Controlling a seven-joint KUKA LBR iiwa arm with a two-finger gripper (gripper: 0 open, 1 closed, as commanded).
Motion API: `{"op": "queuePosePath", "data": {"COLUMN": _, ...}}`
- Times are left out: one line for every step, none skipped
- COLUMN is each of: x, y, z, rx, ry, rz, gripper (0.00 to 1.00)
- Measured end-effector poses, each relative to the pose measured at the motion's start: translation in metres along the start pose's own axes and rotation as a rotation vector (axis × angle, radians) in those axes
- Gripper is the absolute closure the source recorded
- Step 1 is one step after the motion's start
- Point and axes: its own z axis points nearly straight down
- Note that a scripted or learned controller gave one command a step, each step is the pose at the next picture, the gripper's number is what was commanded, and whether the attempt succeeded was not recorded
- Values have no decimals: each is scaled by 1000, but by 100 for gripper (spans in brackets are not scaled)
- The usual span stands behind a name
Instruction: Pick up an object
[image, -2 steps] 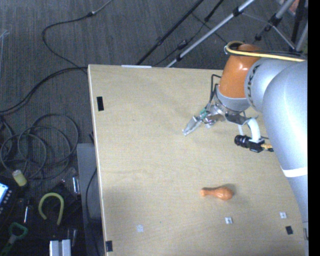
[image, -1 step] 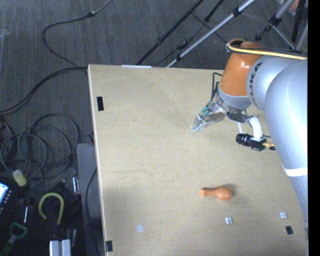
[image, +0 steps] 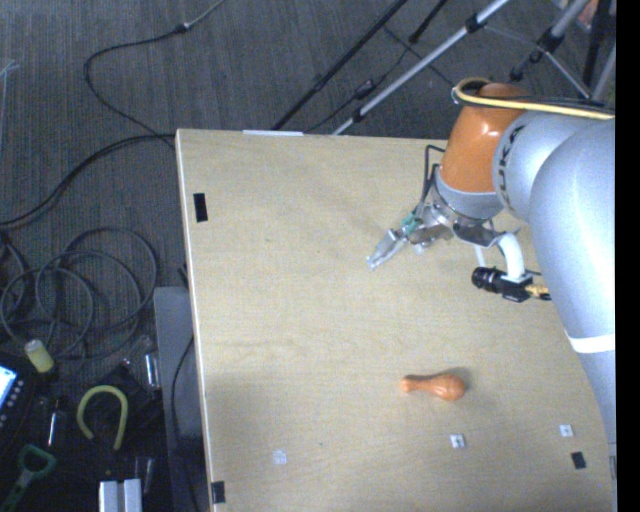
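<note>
Camera view, from above at a slant

Bench: a bare tan board (image: 300, 300), with a few small black and white marks near its edges

Arm: grey, orange band (image: 478, 140) above the wrist, reaching in from the right over the board's upper right part

Gripper (image: 385, 252): thin pale fingers pointing left and slightly down the picture, tips drawn close to a narrow point; nothing between them. Looks near closed, though the fingers are small and blurred, so I cannot tell for sure

Object to pick: an orange, pear-shaped piece (image: 437, 385), lying flat on the board toward its lower right. Bulbous end to the right, thin neck to the left, so its long axis runs about left to right

Relation that matters: the orange piece lies well apart from the gripper, nearer the camera and a little to the right of the fingertips. Judgement: the approach has not begun; the gripper would have to travel toward the near edge and come down across the piece's narrow width, not along its length

Floor, left of the bench: loose black cables (image: 80, 280), a yellow-green hook-shaped item (image: 102, 408)
</note>
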Motion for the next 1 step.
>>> {"op": "queuePosePath", "data": {"x": 7, "y": 3, "z": -54, "rx": -2, "ry": 3, "rz": 248, "gripper": 0}}
